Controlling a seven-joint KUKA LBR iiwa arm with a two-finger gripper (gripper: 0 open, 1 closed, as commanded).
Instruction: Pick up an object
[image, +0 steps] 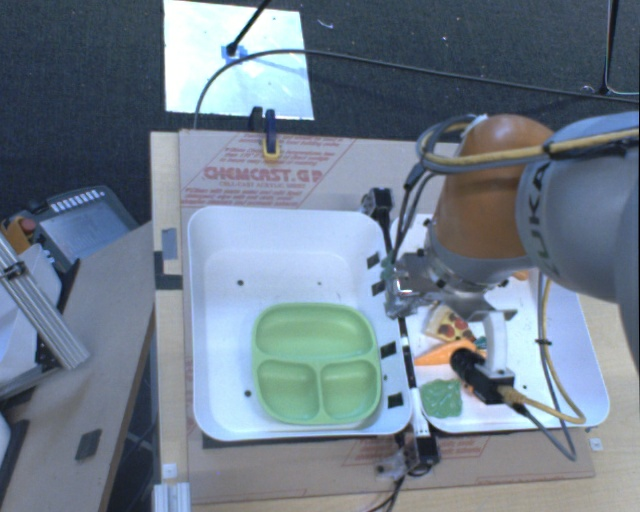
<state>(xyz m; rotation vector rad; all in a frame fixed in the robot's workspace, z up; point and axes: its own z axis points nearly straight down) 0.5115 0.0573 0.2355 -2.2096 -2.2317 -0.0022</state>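
The gripper (470, 335) hangs low in the right-hand bin (590, 385), right of frame centre, and whether it is released or clenched I cannot tell. Just beneath lie a pizza slice toy (445, 323), an orange piece (438, 352) and a green leafy toy (441, 398), clustered against the bin's left wall. A good pick would centre on one piece, clear of that wall; the green tray (315, 362) sits in the left bin (215, 300).

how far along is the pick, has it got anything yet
Done: the arm has reached over the right bin, above an orange piece, a patterned piece and a green piece. In hand: nothing visibly lifted; all three lie on the bin floor. Left: grasp one and raise it. The green tray sits untouched in the left bin.
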